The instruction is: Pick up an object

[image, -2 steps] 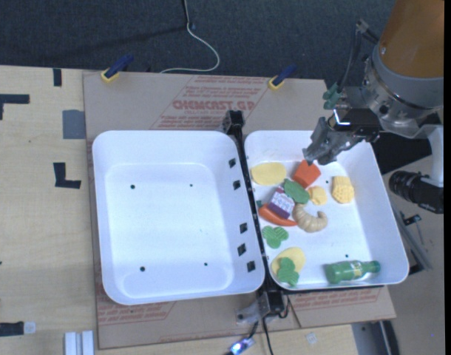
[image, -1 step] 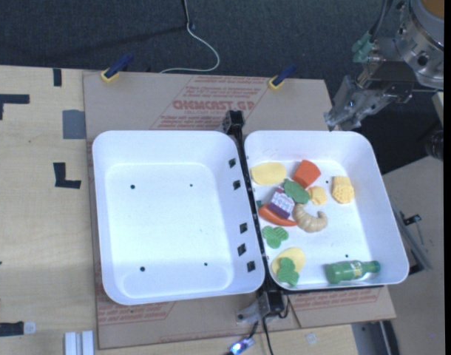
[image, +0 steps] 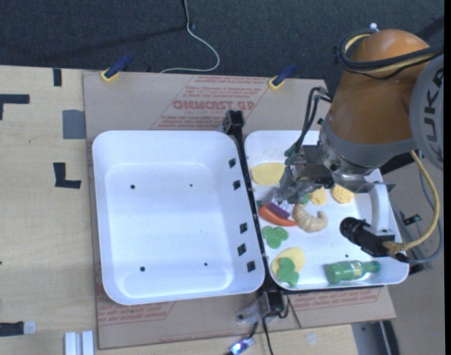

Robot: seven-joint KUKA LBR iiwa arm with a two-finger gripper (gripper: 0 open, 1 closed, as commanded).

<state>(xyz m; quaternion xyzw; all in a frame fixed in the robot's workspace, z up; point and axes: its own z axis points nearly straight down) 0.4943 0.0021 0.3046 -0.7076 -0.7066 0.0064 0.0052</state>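
Note:
The right bin (image: 388, 276) holds several toy foods: a yellow lemon-like piece (image: 268, 173), an orange-red carrot-like piece (image: 275, 214), a tan croissant (image: 311, 218), a green broccoli (image: 274, 236), a yellow piece with green on it (image: 287, 264), a green bottle (image: 350, 271) and a yellow corn piece (image: 342, 194). My gripper (image: 287, 197) reaches down into this bin, its tips just above the orange-red piece and beside the croissant. A small purple thing lies right at the tips. Nothing is visibly lifted.
The left bin (image: 107, 154) sits beside the right one, split from it by a black divider (image: 244, 191). The big orange and grey arm (image: 381, 102) hangs over the right bin's far right side. A black cable fitting (image: 366, 237) lies low at the right.

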